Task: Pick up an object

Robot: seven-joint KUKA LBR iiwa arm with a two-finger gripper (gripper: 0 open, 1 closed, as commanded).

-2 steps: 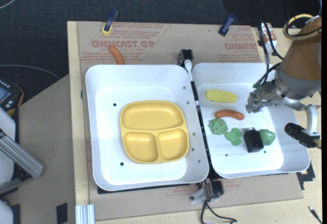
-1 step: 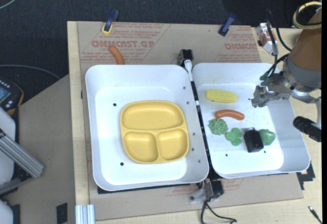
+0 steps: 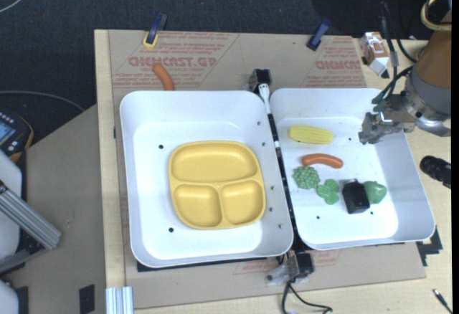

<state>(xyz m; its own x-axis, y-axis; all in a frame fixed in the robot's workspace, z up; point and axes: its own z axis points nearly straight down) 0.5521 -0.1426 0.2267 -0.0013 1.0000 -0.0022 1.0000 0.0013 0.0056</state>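
Corn is my nearest target: the yellow plastic corn cob (image 3: 310,135) lies in the right white bin (image 3: 409,183), to camera-left of my tool (image 3: 371,130), long axis running toward it. I cannot tell how wide my tool stands.

Arm (image 3: 434,72) cut off at right edge; end effector (image 3: 371,127) fingers too small and blurred to read.
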